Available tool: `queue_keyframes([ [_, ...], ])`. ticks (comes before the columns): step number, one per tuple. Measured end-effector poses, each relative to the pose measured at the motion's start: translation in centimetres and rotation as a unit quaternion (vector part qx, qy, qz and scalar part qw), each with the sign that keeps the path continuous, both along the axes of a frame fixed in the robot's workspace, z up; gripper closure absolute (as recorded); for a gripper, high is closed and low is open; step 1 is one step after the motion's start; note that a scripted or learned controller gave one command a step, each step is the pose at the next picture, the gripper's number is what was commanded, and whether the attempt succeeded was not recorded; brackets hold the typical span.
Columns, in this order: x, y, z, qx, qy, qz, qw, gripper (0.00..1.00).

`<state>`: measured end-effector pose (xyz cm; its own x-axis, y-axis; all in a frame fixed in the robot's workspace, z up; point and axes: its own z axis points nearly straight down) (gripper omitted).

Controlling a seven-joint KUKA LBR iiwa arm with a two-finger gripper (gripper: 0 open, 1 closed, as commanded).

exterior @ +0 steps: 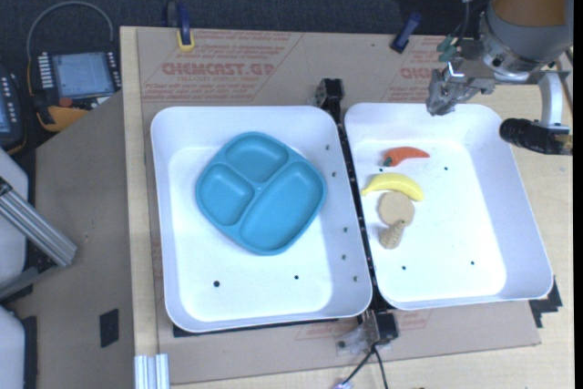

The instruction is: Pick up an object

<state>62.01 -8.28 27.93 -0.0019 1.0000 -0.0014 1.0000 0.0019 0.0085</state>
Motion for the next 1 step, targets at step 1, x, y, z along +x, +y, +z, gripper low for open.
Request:
queue_keyframes([
  [1, -1.19, 5.44, -2.37, 0.0018, 0.007, 0.002, 1.0000, 1.00],
])
